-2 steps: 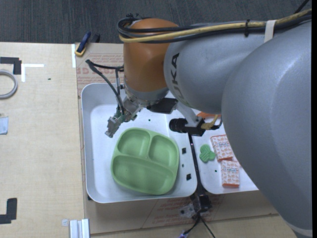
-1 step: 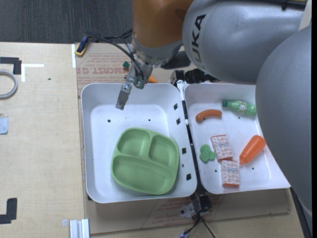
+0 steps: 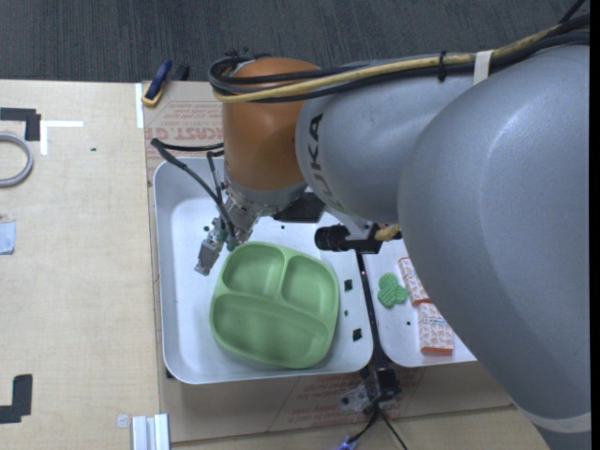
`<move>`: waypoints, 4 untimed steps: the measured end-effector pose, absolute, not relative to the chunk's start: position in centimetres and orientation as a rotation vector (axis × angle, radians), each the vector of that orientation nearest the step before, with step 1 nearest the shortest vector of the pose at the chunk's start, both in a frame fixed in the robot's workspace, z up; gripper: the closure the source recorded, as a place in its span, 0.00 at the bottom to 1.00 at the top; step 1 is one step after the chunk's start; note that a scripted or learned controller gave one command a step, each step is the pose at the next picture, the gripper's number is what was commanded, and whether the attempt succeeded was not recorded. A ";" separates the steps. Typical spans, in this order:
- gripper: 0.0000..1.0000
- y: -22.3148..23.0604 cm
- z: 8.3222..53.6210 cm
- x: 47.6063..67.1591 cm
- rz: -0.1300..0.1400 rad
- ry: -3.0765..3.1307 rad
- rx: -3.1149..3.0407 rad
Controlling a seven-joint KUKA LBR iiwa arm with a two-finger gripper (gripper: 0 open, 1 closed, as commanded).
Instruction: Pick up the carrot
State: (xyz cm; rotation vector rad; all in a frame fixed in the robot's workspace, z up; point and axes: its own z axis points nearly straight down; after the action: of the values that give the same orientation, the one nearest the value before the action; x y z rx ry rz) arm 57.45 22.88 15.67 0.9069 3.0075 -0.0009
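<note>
The jaws [image 3: 208,254] hang low over the left bin [image 3: 174,289], just beside the upper-left rim of a green divided plate [image 3: 277,307]. At this slant I cannot tell whether they are released or clenched, and nothing can be made out between them. Where the carrot lies I cannot tell either: the grey arm [image 3: 450,157] covers much of the right bin [image 3: 398,334] and the far part of the left one, and no orange, tapered shape can be picked out on the white floor that remains open, so its long axis cannot be judged. In the right bin, well apart from the jaws and across the wall between the bins, sit a small green leafy piece [image 3: 392,293] and, just beside it, a red-and-white packet [image 3: 427,319]. The leafy piece might be a carrot's top, though that is only a guess; if so, the move would run rightward over the plate. As for writing, the arm's casing bears large dark letters that look like the end of KUKA, the cardboard [image 3: 187,120] under the bins on the pale surface [image 3: 75,279] carries reddish print too inverted to read with confidence, and the packet's print is too small to read
</note>
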 end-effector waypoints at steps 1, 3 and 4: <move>0.00 22.9 19.6 63.4 0.001 3.006 0.903; 0.00 19.3 16.7 64.3 -0.001 3.025 0.838; 0.00 22.9 27.8 64.7 0.000 2.979 0.991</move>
State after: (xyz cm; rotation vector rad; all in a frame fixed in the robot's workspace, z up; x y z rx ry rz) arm 64.74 22.90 27.85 0.9908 2.9786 0.0005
